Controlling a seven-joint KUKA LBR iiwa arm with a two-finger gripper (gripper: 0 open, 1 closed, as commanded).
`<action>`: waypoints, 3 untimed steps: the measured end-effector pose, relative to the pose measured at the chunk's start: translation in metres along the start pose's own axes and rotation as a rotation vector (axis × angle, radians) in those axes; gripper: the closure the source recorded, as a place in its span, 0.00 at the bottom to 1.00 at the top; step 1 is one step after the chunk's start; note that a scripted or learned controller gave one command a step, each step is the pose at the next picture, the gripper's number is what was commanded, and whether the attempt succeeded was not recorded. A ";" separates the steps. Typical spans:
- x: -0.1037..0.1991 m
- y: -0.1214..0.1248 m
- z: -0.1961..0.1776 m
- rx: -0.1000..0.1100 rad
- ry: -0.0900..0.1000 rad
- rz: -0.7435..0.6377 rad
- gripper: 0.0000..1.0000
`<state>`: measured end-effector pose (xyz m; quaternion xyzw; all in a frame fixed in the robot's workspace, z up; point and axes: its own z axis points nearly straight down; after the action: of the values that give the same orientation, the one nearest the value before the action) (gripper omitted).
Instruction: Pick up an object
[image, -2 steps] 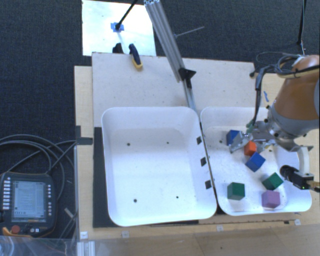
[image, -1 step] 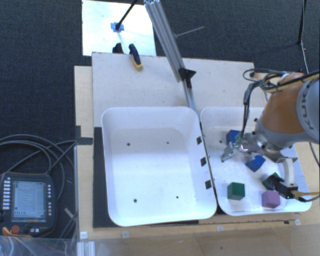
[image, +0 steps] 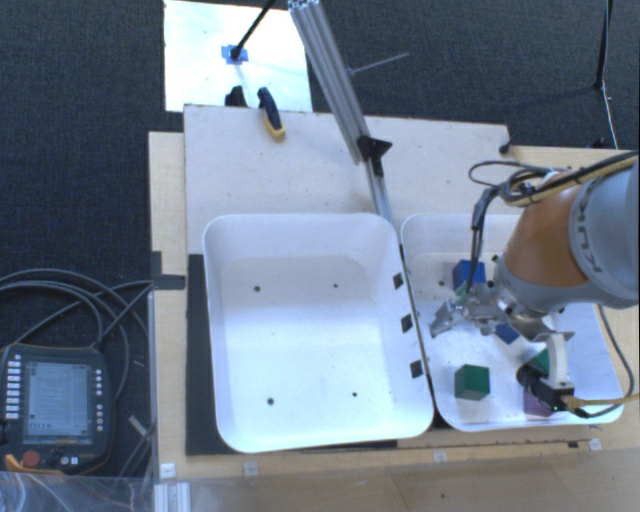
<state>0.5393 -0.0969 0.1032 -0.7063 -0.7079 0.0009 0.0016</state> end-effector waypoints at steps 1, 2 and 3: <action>-0.001 0.002 -0.014 -0.006 -0.001 -0.001 1.00; -0.002 0.012 -0.062 -0.010 -0.002 -0.002 1.00; 0.006 0.008 -0.112 -0.010 -0.002 -0.003 1.00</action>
<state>0.5480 -0.0909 0.2149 -0.7052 -0.7090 -0.0020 -0.0026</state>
